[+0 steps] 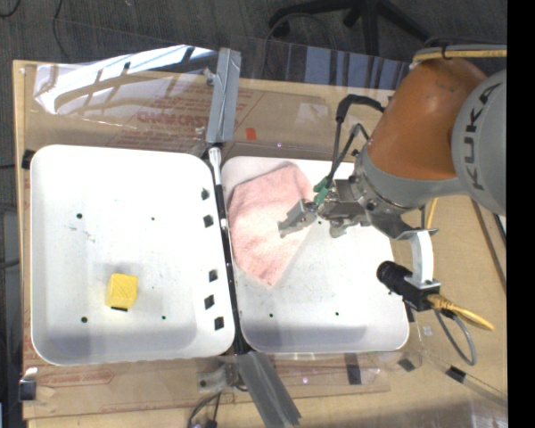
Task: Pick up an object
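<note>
A pink cloth (pixel 261 220) lies crumpled in the left part of the right bin (pixel 339 319). A small yellow block (pixel 122 291) sits in the left bin (pixel 116 194), toward its near left. My gripper (pixel 316 218) hangs over the right bin at the cloth's right edge. Its fingers (pixel 293 219) stand open, one over the cloth's edge, the other over bare bin floor. Nothing is held between them.
A clear plastic sheet (pixel 134 78) lies on the bench behind the bins. A metal divider bar (pixel 221 105) runs between the bins at the back. The arm's orange band (pixel 419 114) looms over the right bin's far right.
</note>
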Motion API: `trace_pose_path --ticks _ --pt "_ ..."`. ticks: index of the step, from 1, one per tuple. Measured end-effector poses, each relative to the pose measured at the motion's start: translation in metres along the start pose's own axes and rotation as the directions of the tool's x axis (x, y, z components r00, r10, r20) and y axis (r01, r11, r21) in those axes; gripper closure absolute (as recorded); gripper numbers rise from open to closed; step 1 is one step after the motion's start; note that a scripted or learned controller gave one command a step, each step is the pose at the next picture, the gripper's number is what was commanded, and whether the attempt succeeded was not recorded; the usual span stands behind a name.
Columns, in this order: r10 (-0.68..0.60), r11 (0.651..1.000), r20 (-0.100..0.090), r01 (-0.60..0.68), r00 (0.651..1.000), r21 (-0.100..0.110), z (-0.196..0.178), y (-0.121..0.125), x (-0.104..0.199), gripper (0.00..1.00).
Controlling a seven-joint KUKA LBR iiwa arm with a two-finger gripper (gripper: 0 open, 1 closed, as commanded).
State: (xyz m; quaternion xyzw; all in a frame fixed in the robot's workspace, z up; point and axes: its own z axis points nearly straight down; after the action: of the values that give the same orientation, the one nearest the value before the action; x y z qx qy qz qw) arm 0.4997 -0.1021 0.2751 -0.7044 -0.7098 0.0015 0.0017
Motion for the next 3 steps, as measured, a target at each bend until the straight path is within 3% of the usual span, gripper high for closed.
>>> trace_pose_path --ticks 1,2,3 --pt "0.0 1.0 0.0 0.0 1.0 0.0 0.0 0.0 0.0 0.0" --pt "-0.143 0.99 -0.001 0.143 0.99 -0.001 0.18 0.016 -0.06 0.0" --pt "-0.069 0.998 -0.002 0.069 0.998 -0.001 0.184 -0.023 -0.087 0.0"
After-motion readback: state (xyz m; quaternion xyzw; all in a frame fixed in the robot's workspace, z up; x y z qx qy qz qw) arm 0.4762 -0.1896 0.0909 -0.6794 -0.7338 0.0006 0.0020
